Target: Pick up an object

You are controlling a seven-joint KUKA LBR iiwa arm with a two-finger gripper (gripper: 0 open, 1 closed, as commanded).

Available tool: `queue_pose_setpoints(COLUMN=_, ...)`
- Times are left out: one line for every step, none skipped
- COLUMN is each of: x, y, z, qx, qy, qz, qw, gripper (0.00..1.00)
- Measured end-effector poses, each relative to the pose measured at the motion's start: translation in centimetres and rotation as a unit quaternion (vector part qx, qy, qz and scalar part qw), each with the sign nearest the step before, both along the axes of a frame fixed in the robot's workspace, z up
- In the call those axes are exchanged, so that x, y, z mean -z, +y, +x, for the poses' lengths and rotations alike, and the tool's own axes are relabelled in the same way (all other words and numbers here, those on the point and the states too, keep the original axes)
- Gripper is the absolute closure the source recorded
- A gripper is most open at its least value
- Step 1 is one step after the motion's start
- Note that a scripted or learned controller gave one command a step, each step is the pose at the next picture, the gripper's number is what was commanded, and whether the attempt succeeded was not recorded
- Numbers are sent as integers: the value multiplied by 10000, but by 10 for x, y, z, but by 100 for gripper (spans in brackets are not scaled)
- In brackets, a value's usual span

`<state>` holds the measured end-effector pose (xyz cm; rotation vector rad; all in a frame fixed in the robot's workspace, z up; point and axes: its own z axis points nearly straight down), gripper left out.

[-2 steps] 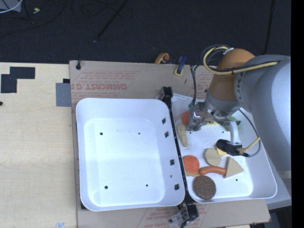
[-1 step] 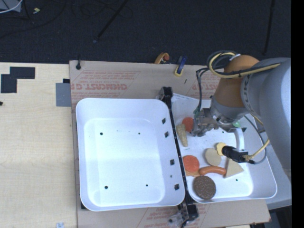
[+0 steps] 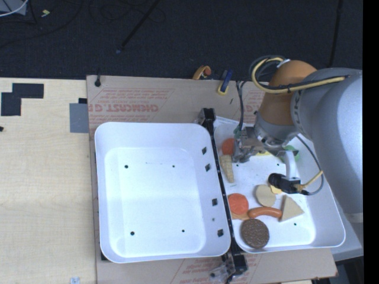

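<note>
Inside the right white bin [image 3: 328, 232], near its upper left corner, the arm's jaws [image 3: 241, 152] reach down among toy food pieces; whether they are open or closed cannot be told. Just left of the jaws lies a pale yellow corn cob [image 3: 227, 169], with a small orange-red piece [image 3: 227, 146] above it. Below the jaws sit a round orange slice [image 3: 238, 203], an orange-red sausage [image 3: 264, 212] and a brown round cookie [image 3: 255, 233]. To the lower right are a beige oval piece [image 3: 265, 194] and a tan wedge [image 3: 291, 209]. The left white bin [image 3: 112, 152] lies well left of the jaws. Red mirrored print on the cardboard sheet [image 3: 142, 99] covering the worktop [image 3: 41, 188] is not readable.
</note>
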<state>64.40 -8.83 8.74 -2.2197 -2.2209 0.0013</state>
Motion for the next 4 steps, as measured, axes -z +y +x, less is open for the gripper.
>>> queue_pose_setpoints(x=-41, y=0, z=0, qx=-3, qy=-6, qz=-1, qw=10000, gripper=100)
queue_pose_setpoints(x=2, y=-23, z=-38, qx=8, qy=21, qz=0, qw=10000, gripper=100)
queue_pose_setpoints(x=-23, y=-40, z=-69, qx=8, qy=18, qz=2, qw=10000, gripper=100)
queue_pose_setpoints(x=-3, y=4, z=3, qx=-24, qy=-10, qz=-17, qw=10000, gripper=100)
